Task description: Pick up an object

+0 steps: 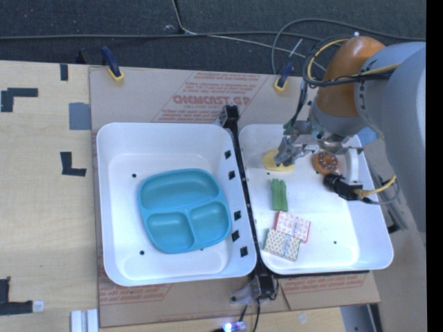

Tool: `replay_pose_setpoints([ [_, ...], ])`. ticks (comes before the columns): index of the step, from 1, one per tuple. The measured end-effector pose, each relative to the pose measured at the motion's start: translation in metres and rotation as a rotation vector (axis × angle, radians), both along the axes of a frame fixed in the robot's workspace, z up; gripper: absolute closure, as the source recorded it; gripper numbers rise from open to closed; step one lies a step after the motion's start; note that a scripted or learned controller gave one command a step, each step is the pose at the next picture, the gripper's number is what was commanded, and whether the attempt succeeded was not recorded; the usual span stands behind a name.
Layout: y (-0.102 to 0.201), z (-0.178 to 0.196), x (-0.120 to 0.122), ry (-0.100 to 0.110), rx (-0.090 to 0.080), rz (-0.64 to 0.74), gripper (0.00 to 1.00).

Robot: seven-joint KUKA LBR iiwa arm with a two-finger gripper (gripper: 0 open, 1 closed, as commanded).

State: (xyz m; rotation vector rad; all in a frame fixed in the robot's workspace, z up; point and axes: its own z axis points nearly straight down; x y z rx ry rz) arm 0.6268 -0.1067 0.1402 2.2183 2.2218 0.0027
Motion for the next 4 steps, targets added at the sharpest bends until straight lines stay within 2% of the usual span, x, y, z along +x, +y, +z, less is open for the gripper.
replay_pose_setpoints([
  [1,-0.001,0.043,0.003,0.0,0.0,0.0,1.0],
  [2,-0.004,0.104,0.01,-0.003,-0.001,0.0,1.0],
  [4,0.102,0.112,-0.006,0.004,0.002,0.005,1.0],
])
